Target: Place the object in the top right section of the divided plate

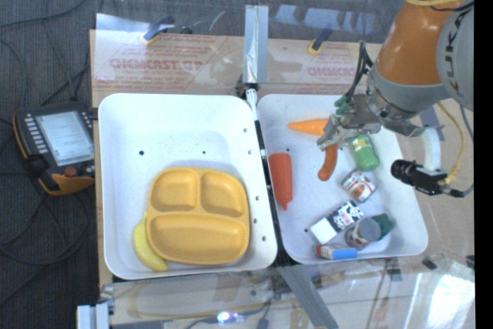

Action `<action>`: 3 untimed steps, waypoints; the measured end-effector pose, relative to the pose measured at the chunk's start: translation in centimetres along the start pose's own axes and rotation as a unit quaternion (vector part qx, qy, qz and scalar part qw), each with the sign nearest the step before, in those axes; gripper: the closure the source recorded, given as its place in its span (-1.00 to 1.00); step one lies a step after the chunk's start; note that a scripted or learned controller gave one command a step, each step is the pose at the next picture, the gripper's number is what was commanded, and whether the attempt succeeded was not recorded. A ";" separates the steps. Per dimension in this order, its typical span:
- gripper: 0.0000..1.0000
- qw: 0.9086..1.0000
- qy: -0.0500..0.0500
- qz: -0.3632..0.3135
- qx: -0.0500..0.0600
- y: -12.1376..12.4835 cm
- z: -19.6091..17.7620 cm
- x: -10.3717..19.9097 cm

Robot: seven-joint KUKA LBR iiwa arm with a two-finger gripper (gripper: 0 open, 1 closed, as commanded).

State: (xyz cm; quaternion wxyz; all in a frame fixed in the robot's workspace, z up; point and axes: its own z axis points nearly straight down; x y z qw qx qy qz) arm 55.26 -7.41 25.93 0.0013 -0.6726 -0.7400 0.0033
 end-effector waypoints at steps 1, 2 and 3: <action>1.00 0.999 0.001 -0.035 0.001 0.4 5.4 8.7; 1.00 0.995 0.001 -0.096 0.001 -0.1 7.9 17.7; -1.00 0.995 0.001 -0.096 0.001 -0.1 7.9 17.7</action>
